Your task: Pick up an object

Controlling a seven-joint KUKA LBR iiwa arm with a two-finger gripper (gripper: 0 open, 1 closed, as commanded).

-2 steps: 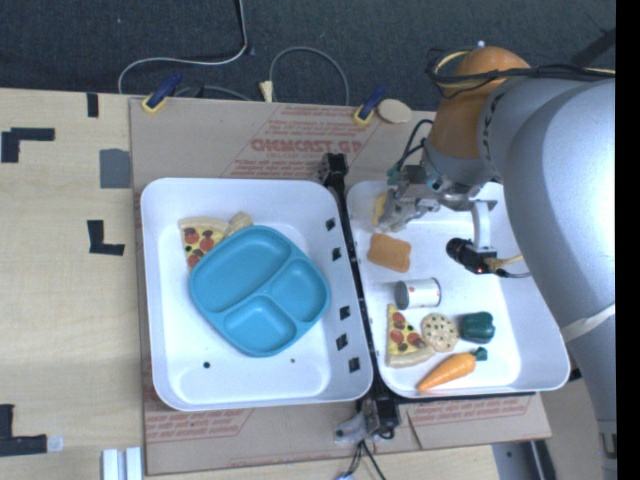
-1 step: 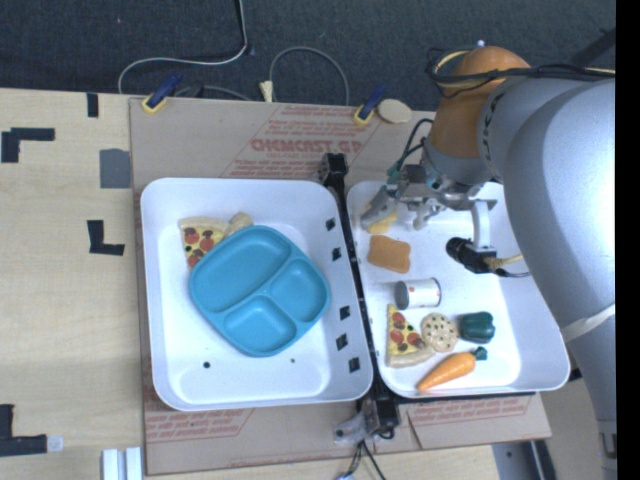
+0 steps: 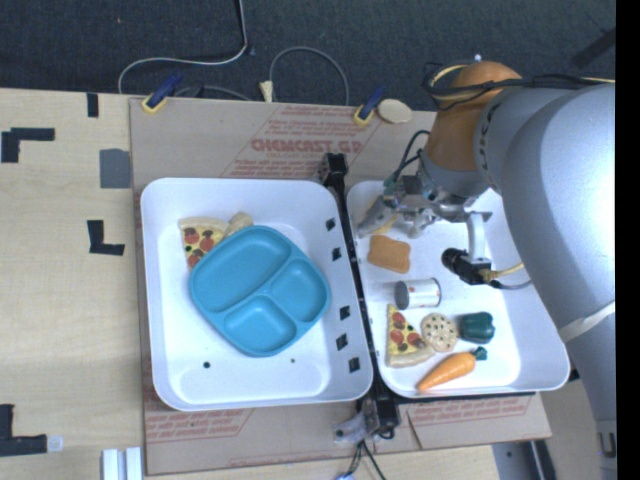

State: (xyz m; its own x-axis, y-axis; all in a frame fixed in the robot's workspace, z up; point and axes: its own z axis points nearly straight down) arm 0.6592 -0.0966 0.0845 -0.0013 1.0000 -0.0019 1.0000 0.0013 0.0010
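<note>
**Fig.** Approach step of a pick, seen from above at a slant. The gripper (image 3: 392, 216) is carried by the arm (image 3: 560, 198) over the far end of the right bin (image 3: 505, 363), close to the wall it shares with the left bin (image 3: 165, 268). Nothing can be seen held in the gripper, and whether it is released or clenched cannot be told from this view. Every object lies on a bin floor, so the task is judged to be at the approach, before any grasp.

The likeliest target is taken to be the bread piece (image 3: 389, 254). It lies flat in the right bin just beside the gripper, on its near side, apart from the other items. Toward the near end are found a silver can (image 3: 418, 293) on its side, then a pizza slice (image 3: 402, 336), a cookie (image 3: 437, 330) just beside it, a green pepper (image 3: 475, 325) and a carrot (image 3: 447, 369). In the left bin, a blue plate (image 3: 260, 288) is laid over part of a second pizza slice (image 3: 200, 238).

For the next move, the gripper would need to be brought squarely over the bread piece, opened wider than it, lowered, and closed before lifting. The bin wall and the can are to be avoided.
</note>
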